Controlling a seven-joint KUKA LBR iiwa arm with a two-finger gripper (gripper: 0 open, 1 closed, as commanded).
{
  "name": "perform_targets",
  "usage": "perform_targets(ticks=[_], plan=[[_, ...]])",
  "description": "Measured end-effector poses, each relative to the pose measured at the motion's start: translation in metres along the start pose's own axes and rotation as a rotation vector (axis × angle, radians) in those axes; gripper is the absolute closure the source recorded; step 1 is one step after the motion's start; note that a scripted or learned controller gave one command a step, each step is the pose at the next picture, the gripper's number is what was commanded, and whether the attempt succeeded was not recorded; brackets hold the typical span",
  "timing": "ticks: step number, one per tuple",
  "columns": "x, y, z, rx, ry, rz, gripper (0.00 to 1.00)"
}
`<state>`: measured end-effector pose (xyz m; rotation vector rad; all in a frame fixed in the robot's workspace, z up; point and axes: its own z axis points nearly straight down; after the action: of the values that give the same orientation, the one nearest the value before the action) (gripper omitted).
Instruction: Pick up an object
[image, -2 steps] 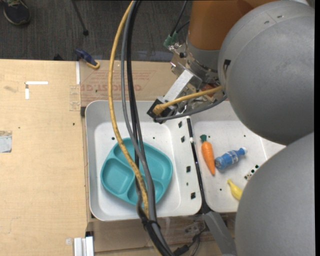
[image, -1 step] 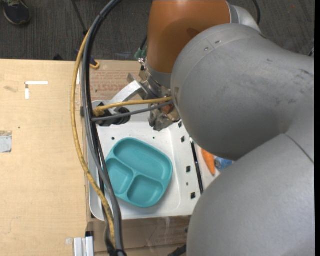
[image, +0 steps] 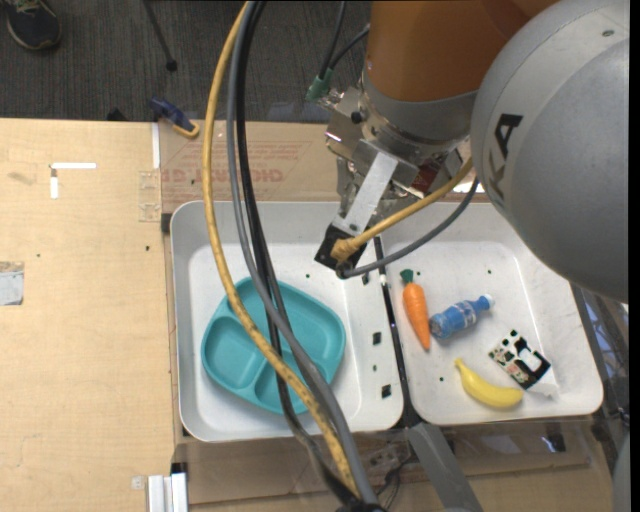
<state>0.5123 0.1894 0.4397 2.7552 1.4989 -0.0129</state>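
A worn black shoe (image: 30, 22) lies at eleven o'clock, a small blue clamp (image: 172, 114) beside the tan wooden benchtop (image: 80, 300).

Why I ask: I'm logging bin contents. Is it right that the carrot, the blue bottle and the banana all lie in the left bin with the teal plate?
Not quite. The camera view shows the carrot, the blue bottle and the banana in the right bin. The teal plate lies apart from them in the left bin.

Two white bins (image: 190, 300) — one teal plate (image: 270, 345), one carrot (image: 416, 312), one bottle (image: 460, 316), one banana (image: 487, 387), one patterned block (image: 518, 360).
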Motion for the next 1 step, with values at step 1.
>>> perform_targets(ticks=[1], plan=[[-0.0052, -0.0375, 0.1901, 0.002, -0.001, 0.067, 1.00]])
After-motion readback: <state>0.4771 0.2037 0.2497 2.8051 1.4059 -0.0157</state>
